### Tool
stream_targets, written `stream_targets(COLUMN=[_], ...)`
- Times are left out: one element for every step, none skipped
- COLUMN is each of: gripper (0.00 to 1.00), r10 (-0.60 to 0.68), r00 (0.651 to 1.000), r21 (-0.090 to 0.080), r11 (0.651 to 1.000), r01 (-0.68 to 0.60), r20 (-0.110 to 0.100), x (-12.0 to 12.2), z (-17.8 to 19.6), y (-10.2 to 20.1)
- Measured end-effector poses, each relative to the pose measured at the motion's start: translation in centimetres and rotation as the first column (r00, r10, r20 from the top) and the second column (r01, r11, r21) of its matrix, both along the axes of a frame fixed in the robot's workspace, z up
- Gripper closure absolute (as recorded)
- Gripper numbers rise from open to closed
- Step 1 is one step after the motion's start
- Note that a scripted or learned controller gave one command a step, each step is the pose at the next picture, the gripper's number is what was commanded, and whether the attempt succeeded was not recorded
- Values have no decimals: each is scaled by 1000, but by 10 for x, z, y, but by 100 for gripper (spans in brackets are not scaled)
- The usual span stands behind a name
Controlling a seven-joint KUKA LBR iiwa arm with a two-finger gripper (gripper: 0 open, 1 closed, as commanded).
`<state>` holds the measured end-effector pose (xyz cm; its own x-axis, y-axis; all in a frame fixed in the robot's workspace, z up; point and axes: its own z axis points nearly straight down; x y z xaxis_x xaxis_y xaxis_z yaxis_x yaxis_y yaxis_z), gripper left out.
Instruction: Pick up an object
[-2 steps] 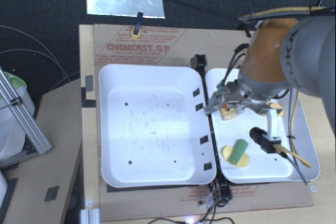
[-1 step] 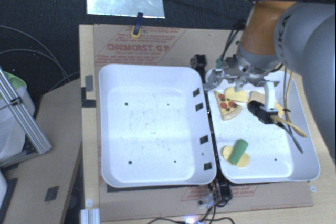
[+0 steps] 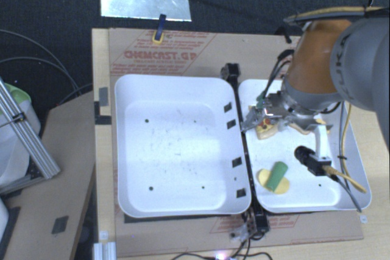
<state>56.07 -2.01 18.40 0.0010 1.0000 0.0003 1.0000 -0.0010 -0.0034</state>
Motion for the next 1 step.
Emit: stream_targets(gripper=[0], r10=[-1], r00=[1000], r21=[0], r11=[1000], r01=[1], r20=[0], x=[-65], z=[0], y=[-15])
